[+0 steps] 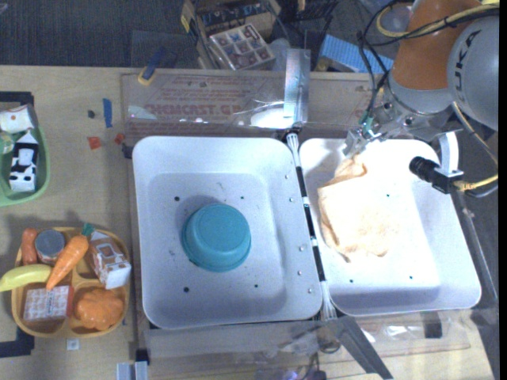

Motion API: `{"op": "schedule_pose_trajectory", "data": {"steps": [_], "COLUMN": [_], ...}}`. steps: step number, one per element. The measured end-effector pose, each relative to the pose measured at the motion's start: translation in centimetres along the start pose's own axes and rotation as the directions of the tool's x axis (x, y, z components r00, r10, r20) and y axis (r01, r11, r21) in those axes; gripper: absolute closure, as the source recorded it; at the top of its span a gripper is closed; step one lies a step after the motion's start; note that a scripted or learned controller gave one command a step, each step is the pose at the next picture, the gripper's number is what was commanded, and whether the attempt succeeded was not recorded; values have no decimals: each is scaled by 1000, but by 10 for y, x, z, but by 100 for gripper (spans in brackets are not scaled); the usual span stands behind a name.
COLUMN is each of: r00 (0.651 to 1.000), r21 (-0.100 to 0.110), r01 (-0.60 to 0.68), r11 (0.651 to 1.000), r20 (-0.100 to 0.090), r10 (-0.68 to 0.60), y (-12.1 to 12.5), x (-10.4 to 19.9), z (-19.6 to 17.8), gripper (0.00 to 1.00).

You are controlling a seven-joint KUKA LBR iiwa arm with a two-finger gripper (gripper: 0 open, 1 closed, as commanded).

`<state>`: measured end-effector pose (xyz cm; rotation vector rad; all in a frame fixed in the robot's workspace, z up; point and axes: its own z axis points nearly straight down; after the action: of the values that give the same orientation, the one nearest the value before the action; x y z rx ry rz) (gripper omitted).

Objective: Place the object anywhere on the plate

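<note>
A round blue plate (216, 237) lies in the middle of the left bin (158, 165). A pale cream cloth with orange stains (358, 214) lies in the left half of the right bin (451, 252). Its far corner (353, 167) is drawn up into a peak. My gripper (354, 146) hangs right over that peak, at the back of the right bin, and its fingers are pinched together on the cloth's corner. The rest of the cloth rests on the bin floor.
The arm's orange band (428, 34) and grey wrist reach in from the upper right. A black fitting (428, 171) juts over the right bin. Toy food on a yellow tray (67, 279) and a green dish (22, 165) sit left of the bins.
</note>
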<state>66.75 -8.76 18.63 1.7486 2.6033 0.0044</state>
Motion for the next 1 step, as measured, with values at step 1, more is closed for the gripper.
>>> {"op": "schedule_pose_trajectory", "data": {"steps": [1], "r00": [1000], "r21": [0], "r01": [-2], "r11": [1000], "r20": [0], "r10": [2], "y": [1], "x": [-2], "z": [-40], "gripper": [100]}}
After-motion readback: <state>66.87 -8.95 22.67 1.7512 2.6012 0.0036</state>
